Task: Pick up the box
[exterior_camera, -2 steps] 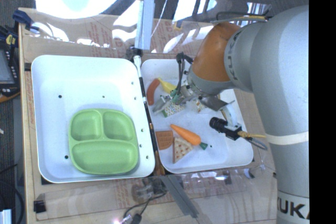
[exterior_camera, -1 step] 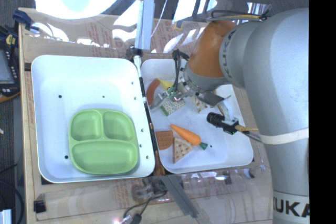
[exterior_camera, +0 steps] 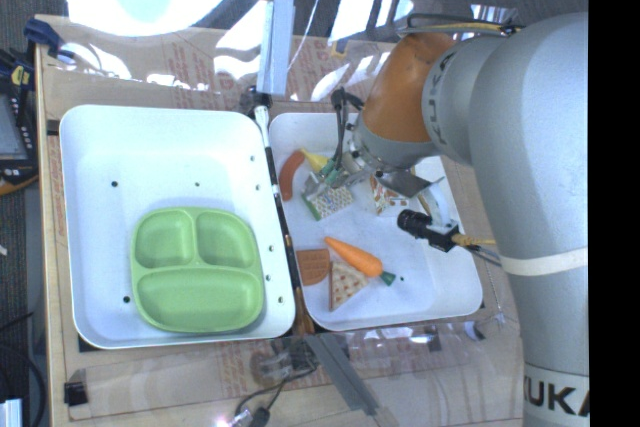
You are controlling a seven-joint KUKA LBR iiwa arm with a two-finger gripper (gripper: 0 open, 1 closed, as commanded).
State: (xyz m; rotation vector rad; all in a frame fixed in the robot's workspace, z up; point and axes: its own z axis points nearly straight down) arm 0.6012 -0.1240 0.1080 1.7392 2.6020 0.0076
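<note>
- From my remote station: the KUKA arm reaches in from the right and puts its gripper low over the far end of the right bin, just above the small box.
- The box, pale with a green speckled print, lies tilted on the bin floor. It sits between a reddish sausage on its left and the wrist on its right, with a yellow toy piece just behind it.
- I cannot tell whether the gripper is open or closed; the wrist and the clutter blur that spot. I see nothing lifted clear of the floor.
- The tool's place over the box reads to me as a descent onto it, the grasp not yet proven.
- The crowding is the risk as I judge it: sausage and yellow piece lie close enough to be nudged or caught along with the box.
- Nearer the camera, a carrot and a cracker wedge lie well apart from the work.
- The left bin holds a green divided plate, which plays no part.
</note>
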